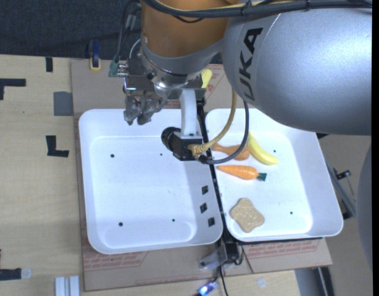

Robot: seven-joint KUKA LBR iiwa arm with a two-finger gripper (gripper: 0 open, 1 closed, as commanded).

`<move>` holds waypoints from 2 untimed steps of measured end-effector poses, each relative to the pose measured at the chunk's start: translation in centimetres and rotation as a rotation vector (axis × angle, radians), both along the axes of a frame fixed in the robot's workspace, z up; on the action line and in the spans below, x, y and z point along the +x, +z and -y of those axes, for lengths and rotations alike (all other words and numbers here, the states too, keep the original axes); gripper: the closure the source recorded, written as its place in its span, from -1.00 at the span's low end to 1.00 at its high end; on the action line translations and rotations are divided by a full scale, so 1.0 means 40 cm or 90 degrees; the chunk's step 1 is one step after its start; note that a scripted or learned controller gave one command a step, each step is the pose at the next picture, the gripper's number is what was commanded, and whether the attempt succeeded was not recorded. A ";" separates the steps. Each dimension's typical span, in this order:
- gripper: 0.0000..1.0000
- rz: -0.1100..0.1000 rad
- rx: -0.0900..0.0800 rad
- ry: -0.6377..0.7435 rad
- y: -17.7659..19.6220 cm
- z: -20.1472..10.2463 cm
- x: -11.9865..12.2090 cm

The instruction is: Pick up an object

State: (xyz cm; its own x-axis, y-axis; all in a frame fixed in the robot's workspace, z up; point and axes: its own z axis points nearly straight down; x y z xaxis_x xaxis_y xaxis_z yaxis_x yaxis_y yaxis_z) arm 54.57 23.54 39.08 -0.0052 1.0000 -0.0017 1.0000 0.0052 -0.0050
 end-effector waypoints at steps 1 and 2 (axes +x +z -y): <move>1.00 0.011 0.005 0.000 0.336 0.005 -0.057; 1.00 0.000 0.000 -0.002 0.264 0.006 -0.118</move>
